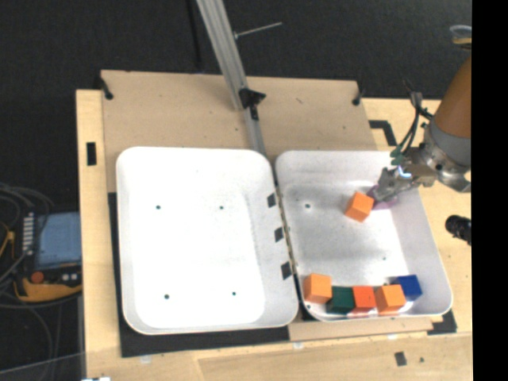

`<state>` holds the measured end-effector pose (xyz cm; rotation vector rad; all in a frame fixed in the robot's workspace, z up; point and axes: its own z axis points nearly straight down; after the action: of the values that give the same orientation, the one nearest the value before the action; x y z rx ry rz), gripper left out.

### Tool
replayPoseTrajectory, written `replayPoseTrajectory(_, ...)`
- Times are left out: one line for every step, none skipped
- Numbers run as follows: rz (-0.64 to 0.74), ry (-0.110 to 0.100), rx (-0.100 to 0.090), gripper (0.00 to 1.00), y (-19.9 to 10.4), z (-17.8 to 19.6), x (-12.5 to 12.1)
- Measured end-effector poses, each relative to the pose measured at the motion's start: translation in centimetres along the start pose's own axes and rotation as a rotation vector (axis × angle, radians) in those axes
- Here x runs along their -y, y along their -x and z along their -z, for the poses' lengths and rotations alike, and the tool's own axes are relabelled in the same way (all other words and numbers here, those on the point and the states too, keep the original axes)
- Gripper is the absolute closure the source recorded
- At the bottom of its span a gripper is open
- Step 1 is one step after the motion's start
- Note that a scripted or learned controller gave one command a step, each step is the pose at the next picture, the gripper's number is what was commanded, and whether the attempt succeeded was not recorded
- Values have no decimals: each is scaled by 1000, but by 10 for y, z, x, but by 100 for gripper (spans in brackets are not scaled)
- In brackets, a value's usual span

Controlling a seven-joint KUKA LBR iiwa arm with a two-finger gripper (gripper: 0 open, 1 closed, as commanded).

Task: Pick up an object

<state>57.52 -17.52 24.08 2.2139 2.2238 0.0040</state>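
Observation:
A small orange cube sits tilted in the upper middle of the right white bin. My gripper reaches in from the right, and its tip is just to the right of and slightly above that cube, touching or nearly touching it. A faint purple patch shows under the tip. Whether the cube is between the gripper's tips or only beside them I cannot tell.
Along the right bin's front wall lie several cubes: orange, green, orange, orange and blue. The left white bin lies beside it. A slanted metal rail rises behind the bins.

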Motion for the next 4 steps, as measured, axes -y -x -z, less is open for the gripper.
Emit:
replayPoseTrajectory(2, -4, -1, 100, -43, -3, -8)
replayPoseTrajectory(2, -4, -2, 100, -88, 0, -4)
replayPoseTrajectory(3, -5, -3, 100, -144, 1, 1)
replayPoseTrajectory(2, -10, -2, 100, -195, -11, -3)
